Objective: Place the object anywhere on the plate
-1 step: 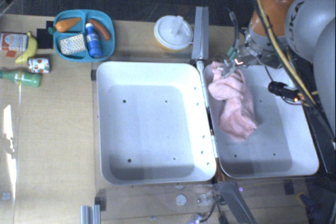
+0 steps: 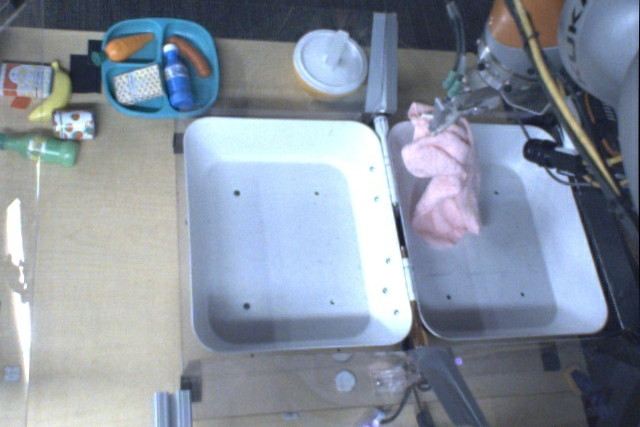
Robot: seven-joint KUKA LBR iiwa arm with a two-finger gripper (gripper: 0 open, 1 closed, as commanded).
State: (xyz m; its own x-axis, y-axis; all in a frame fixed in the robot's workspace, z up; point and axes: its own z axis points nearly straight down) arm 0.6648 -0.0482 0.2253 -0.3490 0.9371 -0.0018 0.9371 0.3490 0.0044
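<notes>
A pale wooden bench under a dark floor carries two shallow white bins side by side. The arm's two-finger gripper [image 2: 447,115] sits over the right white bin [image 2: 560,315], its fingers pinched on the top edge of a soft pink crumpled cloth [image 2: 443,180]; the cloth hangs lifted and stretched from that hold, its lower folds apparently trailing toward the bin floor. The left white bin [image 2: 290,325] lies alongside. The teal divided plastic plate [image 2: 205,45], the likely target, stands well apart at the bench's far left.
</notes>
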